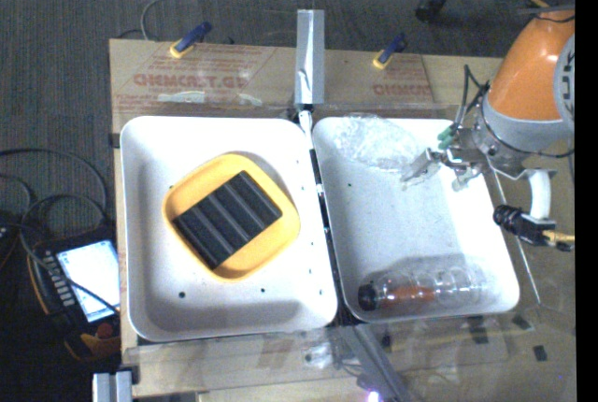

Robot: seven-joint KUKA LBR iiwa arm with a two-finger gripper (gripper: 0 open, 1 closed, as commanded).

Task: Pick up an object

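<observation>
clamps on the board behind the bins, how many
2. One blue and yellow clamp sits on the wooden board behind the left bin; the other clamp is behind the right bin.

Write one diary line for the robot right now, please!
gripper: over right bin, above clear wrap | bottle: lying in right bin | yellow tray: left bin

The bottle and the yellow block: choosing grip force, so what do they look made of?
The bottle, lying in the right bin: seemingly clear thin plastic, glossy, see-through with dark liquid inside. The yellow block, in the left bin: probably matte moulded plastic with a black ribbed insert.
</observation>
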